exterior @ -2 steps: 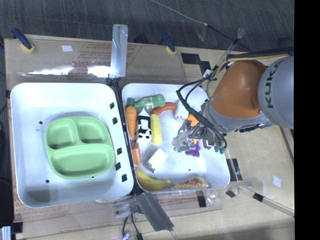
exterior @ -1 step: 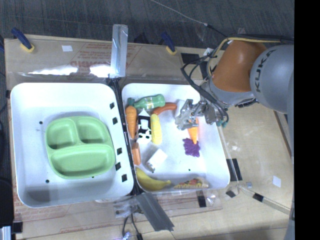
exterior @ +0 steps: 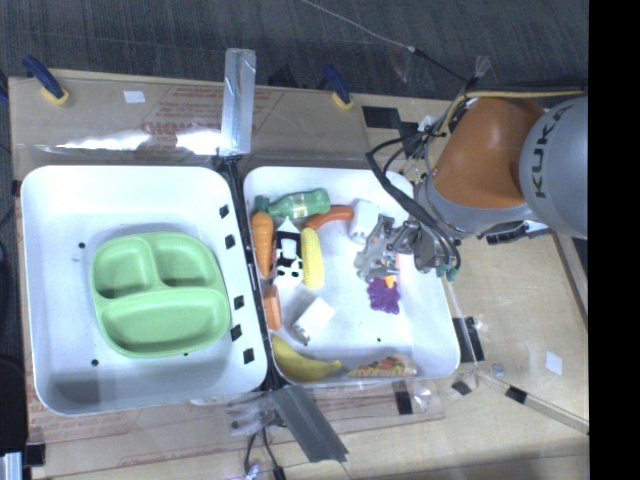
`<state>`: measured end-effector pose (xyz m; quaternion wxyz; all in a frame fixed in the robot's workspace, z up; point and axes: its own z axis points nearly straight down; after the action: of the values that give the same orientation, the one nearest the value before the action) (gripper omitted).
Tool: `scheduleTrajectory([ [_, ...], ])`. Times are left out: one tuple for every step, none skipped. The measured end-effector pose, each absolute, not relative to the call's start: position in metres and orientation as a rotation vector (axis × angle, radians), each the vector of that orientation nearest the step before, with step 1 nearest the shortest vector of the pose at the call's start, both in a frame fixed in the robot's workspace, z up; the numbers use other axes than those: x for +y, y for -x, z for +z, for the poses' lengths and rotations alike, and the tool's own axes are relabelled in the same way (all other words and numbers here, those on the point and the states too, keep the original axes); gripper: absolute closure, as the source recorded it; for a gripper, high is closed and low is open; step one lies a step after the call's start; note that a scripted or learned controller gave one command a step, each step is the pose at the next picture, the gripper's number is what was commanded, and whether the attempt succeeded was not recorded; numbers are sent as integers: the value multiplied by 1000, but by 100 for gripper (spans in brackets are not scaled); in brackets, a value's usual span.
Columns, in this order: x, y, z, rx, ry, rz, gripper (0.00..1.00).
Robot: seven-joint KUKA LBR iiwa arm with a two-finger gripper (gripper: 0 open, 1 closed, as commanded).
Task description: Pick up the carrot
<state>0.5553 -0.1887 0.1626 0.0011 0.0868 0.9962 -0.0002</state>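
Note:
The carrot [exterior: 262, 240] lies along the left wall of the right bin [exterior: 430, 318], orange with a green top end pointing away from me. A second, thinner orange piece [exterior: 272, 310] lies lower along the same wall. My gripper [exterior: 380, 253] hangs over the right-middle of that bin, well to the right of the carrot, just above a bunch of purple grapes [exterior: 384, 294]. Nothing shows between its fingers.
In the right bin lie a green bottle [exterior: 298, 205], a yellow corn cob [exterior: 312, 258], a black-and-white block [exterior: 288, 260], a white card [exterior: 314, 318], a banana [exterior: 303, 365] and a small white cup [exterior: 361, 218]. The left bin [exterior: 50, 268] holds a green divided plate [exterior: 158, 292].

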Motion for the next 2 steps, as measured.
scheduleTrajectory([
  [-119, -508, 197, 3069, -677, 1, 100],
  [-92, -540, 130, 2994, -973, 0, 100],
])
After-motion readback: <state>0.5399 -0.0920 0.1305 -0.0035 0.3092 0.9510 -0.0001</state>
